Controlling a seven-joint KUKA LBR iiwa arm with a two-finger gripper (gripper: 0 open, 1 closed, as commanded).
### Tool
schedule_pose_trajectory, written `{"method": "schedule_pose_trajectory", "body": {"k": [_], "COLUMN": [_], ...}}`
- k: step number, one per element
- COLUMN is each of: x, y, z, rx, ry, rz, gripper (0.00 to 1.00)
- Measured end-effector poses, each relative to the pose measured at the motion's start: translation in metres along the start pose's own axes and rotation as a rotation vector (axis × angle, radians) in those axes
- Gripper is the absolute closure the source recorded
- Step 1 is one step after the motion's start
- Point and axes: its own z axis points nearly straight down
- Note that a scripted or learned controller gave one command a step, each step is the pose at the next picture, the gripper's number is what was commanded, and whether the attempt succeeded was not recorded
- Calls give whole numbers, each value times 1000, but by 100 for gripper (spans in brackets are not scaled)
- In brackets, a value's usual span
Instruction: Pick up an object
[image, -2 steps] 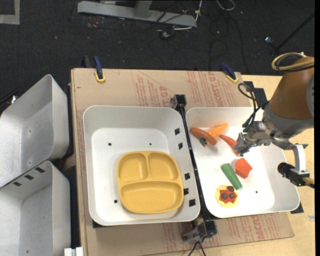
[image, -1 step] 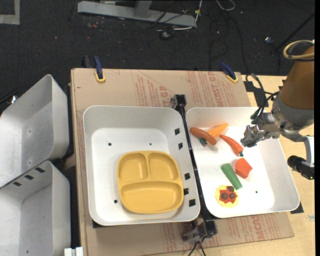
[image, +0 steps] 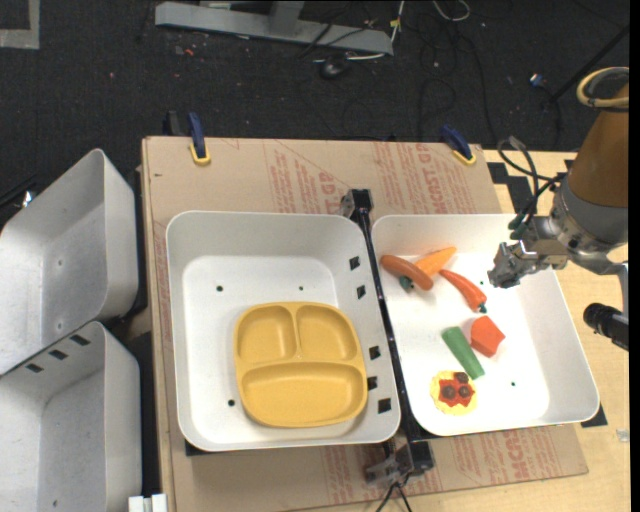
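The right bin (image: 560, 395) holds several toy foods. An orange-red sausage (image: 407, 271) lies beside an orange carrot piece (image: 436, 260) near the bin's far left. A red chili pepper (image: 464, 288) lies just right of them. Below sit a green stick (image: 463, 352), an orange-red block (image: 487, 336) and a yellow round piece with red and dark toppings (image: 454, 391). My gripper (image: 505, 272) hangs over the bin's far right part, right of the chili pepper, with nothing seen between its fingers.
The left bin (image: 200, 300) holds a yellow divided plate (image: 298, 363). Both bins rest on a cardboard sheet (image: 270, 170) held by clips. Grey plastic bins (image: 60, 270) stand off the bench at the left. Cables run behind the bench.
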Motion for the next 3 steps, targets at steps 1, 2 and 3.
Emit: {"method": "schedule_pose_trajectory", "body": {"k": [1, 2, 3], "x": [47, 94, 143], "y": [8, 27, 55], "z": [1, -4, 3], "rx": [2, 0, 0], "ry": [2, 1, 1], "rz": [-5, -4, -5], "gripper": [100, 100, 100]}}
